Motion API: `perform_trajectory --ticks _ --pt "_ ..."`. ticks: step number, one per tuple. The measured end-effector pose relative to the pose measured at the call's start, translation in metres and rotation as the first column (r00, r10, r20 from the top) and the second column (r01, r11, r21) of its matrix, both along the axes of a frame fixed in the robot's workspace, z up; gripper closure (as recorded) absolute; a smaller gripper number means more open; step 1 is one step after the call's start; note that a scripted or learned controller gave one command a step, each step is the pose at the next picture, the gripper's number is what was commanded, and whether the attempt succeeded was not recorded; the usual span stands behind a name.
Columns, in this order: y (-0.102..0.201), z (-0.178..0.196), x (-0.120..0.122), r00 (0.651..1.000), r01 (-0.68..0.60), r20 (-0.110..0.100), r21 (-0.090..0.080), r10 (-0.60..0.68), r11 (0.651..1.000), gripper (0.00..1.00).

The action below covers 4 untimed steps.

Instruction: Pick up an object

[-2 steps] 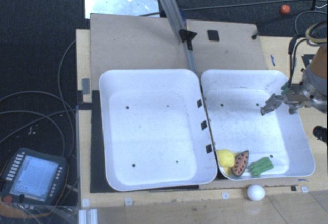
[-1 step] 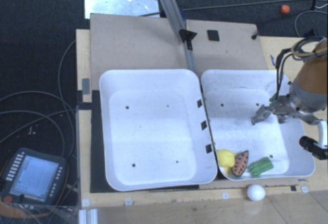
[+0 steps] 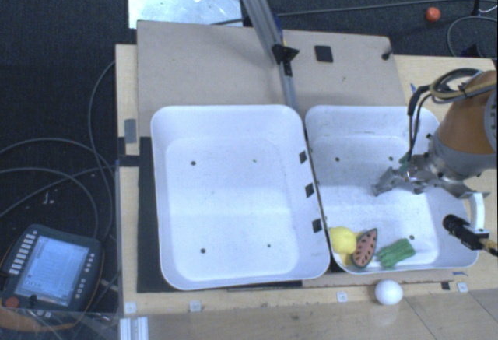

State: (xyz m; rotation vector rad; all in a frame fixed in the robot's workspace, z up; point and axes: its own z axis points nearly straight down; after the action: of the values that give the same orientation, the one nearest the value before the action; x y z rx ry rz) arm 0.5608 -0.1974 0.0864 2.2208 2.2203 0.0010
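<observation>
Three small objects lie together at the front edge of the right bin [image 3: 350, 136]: a yellow lemon-like piece [image 3: 342, 240], a red and brown slice-shaped piece [image 3: 364, 248] and a green piece [image 3: 395, 252]. My gripper [image 3: 387, 182] hangs low over the middle of the right bin, reaching in from the right. It is behind and slightly right of the three objects, with bare bin floor between them. Nothing is visible in it.
The left bin [image 3: 167, 175] stands beside the right one, their rims meeting at the centre. A white ball [image 3: 388, 292] rests on the bench just in front of the right bin. A slanted metal pole [image 3: 261, 4] rises behind the bins.
</observation>
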Motion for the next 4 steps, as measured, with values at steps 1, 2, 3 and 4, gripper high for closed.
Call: perform_trajectory --ticks 1,2,3,4 --pt "0.001 0.012 0.001 1.000 -0.002 0.003 0.000 0.002 1.000 1.00" --pt "0.007 0.064 0.011 1.000 -0.002 0.004 -0.001 0.002 1.000 1.00" --pt "0.007 0.107 0.012 1.000 -0.001 0.003 -0.001 0.001 1.000 1.00" --pt "0.007 0.123 0.013 1.000 -0.001 0.001 0.000 0.001 1.000 1.00"
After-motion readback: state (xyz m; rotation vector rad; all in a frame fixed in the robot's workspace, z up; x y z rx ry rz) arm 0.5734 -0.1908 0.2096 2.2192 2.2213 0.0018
